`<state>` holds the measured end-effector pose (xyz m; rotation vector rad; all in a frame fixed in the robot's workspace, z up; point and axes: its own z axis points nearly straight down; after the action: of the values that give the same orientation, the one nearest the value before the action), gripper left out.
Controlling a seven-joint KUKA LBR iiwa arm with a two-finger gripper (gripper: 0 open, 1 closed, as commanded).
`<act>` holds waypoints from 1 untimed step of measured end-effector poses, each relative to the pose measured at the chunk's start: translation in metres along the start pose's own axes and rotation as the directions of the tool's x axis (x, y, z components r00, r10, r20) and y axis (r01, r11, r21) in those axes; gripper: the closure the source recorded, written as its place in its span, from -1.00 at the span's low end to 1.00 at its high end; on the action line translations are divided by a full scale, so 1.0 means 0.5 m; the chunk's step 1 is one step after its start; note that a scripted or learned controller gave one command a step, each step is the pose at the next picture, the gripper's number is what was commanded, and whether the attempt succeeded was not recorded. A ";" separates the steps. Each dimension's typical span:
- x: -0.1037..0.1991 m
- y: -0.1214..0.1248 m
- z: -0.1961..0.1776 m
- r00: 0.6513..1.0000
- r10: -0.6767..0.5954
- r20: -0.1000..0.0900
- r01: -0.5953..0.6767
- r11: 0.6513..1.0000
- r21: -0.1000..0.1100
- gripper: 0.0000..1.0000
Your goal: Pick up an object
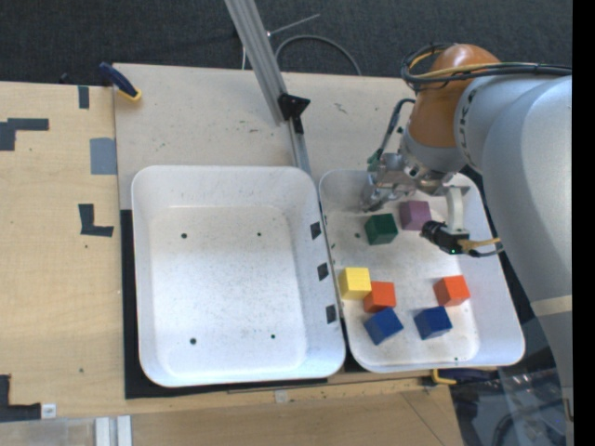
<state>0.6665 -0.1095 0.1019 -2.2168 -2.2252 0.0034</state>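
Note:
The right bin [493,337] holds several small blocks: a green cube [380,229], a purple cube [414,215], a yellow cube [355,281], two orange cubes [379,295] [452,290] and two blue cubes [382,324] [432,321]. My gripper [383,193] hangs over the far end of this bin, just above and behind the green cube, with the purple cube to its right. Nothing shows between its fingers.
The left bin [149,249] lies beside the right one. A slanted metal pole [265,59] runs down to the gap between the bins. The grey arm [521,156] covers the right bin's far right side. A black cable [456,242] hangs near the purple cube.

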 end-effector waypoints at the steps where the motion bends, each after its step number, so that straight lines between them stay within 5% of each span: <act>1: -0.004 0.006 -0.086 1.000 0.002 -0.001 -0.002 1.000 -0.005 1.00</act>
<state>0.6697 -0.1115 0.1451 -2.2212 -2.2246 -0.0040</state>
